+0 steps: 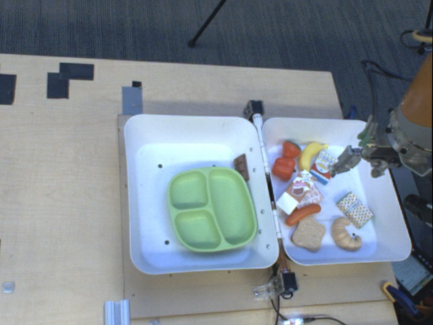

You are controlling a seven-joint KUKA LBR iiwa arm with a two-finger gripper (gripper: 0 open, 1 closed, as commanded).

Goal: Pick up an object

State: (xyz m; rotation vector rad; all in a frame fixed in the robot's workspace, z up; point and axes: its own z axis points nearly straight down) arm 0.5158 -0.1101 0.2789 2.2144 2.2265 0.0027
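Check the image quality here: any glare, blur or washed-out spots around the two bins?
Camera view: the left bin rim is overexposed with a bluish cast on its floor; the green tray stays well exposed; the small items in the right bin look soft, and the gripper is slightly blurred.

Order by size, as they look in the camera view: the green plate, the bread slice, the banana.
1. green plate, by far the largest.
2. bread slice and banana look about alike; I would not rank them.

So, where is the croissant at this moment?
The croissant lies in the right bin, near its front edge, just right of the bread slice and below the patterned packet.
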